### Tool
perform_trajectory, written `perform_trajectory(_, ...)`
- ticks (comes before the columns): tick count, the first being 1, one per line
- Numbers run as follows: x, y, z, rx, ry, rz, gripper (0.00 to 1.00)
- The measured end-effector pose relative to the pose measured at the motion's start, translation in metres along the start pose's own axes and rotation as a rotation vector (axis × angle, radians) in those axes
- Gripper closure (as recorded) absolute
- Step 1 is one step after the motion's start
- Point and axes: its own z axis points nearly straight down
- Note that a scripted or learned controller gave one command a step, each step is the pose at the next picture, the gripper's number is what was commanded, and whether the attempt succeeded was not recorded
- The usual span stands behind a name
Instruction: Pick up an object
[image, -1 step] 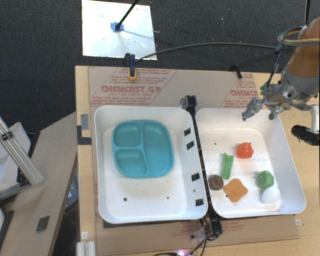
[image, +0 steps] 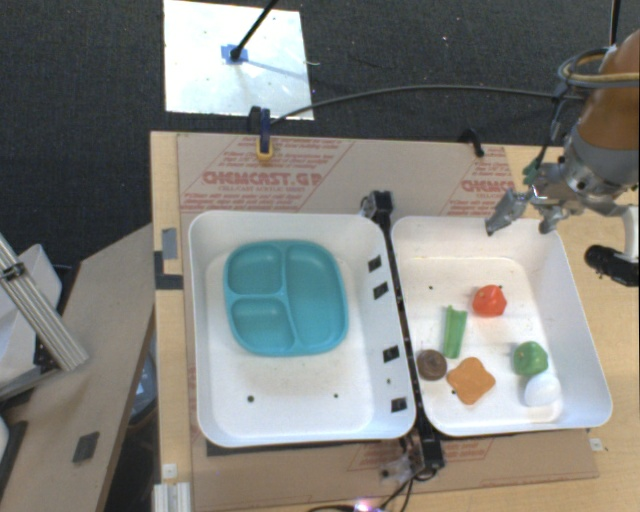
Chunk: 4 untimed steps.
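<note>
Surveying the right bin from the near end, I log a white piece, orange piece, green stick and red piece. Beyond, over the far rim, my hand hangs spread wide, empty. Approach stage; next it must descend onto one.

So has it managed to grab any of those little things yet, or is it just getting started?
Just starting, it seems. Nothing is picked up: the open gripper hangs above the right bin's far edge with nothing between its fingers. The red piece, green stick and orange piece all lie inside. Lowering, gripping and lifting remain.
</note>
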Motion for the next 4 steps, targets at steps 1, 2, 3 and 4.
perform_trajectory(1,-0.005,0.008,0.052,0.003,0.000,0.001,0.00)
perform_trajectory(2,-0.002,0.010,0.114,0.005,0.001,-0.002,0.00)
perform_trajectory(3,-0.001,0.010,0.153,0.003,0.000,-0.003,0.00)
perform_trajectory(4,-0.001,0.013,0.139,-0.004,-0.001,-0.005,1.00)
